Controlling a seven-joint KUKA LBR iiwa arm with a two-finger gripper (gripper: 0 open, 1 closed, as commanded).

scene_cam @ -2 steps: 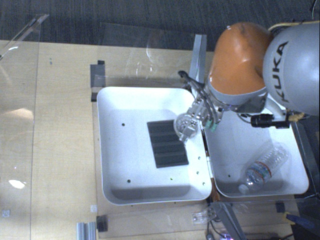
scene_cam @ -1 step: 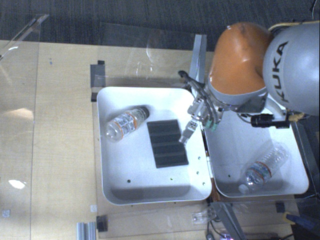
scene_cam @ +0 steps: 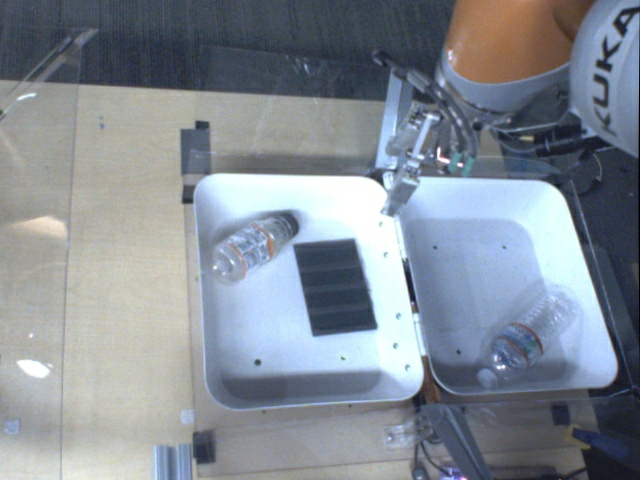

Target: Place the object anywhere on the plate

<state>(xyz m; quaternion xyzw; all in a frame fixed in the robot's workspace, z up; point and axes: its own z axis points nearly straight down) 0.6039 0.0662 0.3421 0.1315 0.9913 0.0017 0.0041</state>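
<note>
The plate, a dark ribbed slab, lies flat in the middle of the left bin. A bottle rests on its side just up and left of it, near but apart. A second bottle lies in the lower right corner of the right bin. The end effector hangs over the far rims where the bins meet, with nothing seen between its fingers; how wide it stands I cannot tell. Judging by this, the pick is not yet made: the arm must first choose a bottle, descend, and grasp across its body. Clear, round plastic may roll or slip.
</note>
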